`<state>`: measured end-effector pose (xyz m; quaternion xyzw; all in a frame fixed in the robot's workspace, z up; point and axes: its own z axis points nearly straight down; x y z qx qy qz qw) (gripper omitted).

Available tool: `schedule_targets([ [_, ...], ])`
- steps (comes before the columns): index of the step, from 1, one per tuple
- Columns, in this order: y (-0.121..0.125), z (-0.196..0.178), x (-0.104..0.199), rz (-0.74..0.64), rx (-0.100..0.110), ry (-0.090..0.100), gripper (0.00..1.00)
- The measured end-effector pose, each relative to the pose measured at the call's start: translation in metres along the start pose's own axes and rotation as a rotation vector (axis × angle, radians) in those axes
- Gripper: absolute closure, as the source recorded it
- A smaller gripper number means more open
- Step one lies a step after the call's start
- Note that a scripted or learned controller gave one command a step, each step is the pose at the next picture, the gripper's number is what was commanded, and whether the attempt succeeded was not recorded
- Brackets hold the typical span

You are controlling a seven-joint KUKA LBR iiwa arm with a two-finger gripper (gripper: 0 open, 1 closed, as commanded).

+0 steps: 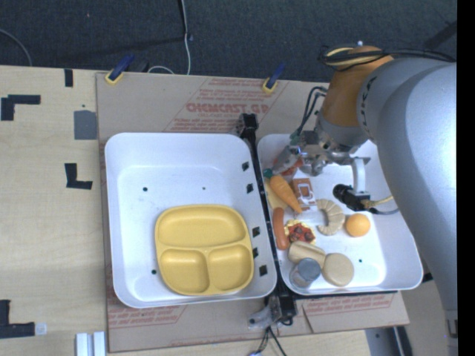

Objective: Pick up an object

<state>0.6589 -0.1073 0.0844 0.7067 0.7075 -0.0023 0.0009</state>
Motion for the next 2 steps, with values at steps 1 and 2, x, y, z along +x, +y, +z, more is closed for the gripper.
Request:
schedule_targets([
  [1,0.0,-0.0012,0.0046,0.003,-0.001,-0.008,0.0],
  [2,-0.0006,-0.0014,0.005,0.004,-0.002,-0.008,0.0],
])
